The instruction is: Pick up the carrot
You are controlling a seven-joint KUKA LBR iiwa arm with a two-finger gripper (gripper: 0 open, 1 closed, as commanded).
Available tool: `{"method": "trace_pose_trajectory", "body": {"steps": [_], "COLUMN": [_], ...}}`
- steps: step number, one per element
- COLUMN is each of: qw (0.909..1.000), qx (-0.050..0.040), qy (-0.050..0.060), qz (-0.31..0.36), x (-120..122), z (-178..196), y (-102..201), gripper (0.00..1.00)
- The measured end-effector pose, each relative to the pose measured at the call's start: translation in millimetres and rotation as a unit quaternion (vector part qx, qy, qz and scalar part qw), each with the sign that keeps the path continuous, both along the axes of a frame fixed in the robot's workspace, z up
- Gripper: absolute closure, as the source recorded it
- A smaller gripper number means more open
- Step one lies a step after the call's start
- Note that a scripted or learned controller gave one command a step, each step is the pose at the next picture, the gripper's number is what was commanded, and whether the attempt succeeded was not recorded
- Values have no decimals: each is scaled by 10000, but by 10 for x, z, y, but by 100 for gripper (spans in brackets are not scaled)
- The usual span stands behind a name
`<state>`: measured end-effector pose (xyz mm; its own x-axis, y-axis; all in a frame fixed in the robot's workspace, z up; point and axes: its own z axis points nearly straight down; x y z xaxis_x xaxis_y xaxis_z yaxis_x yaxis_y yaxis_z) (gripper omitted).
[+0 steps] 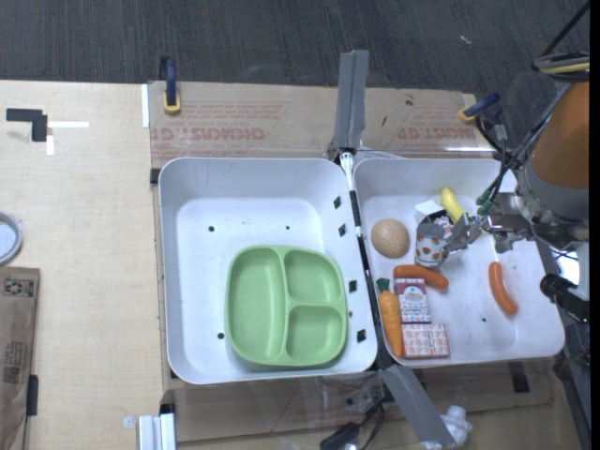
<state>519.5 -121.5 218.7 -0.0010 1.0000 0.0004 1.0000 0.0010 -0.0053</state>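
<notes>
Nearest the camera, the carrot (390,324) lies in the right bin (525,345) against its left wall, long axis running near to far, green top at the far end, a red box (413,304) just beside it. Farther back and to the right, the gripper (461,234) hangs by a small can (431,242); I cannot tell whether it is released or clenched. So the carrot sits down-left of the claw, with a sausage (421,276) between them

Dark grey carpet floor (234,22) lies beyond the light wood table (75,204), with cardboard sheet (253,125) clamped on top.
</notes>
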Motion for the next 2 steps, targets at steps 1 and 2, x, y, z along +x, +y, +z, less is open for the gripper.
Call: {"method": "trace_pose_trajectory", "body": {"steps": [1,2], "qw": [9997,9896], "qx": [-1,-10], "qy": [-37,-69], "qz": [260,1434], "x": [-411,321], "z": [-1245,-1229], "y": [89,155], "gripper": [0,0]}}
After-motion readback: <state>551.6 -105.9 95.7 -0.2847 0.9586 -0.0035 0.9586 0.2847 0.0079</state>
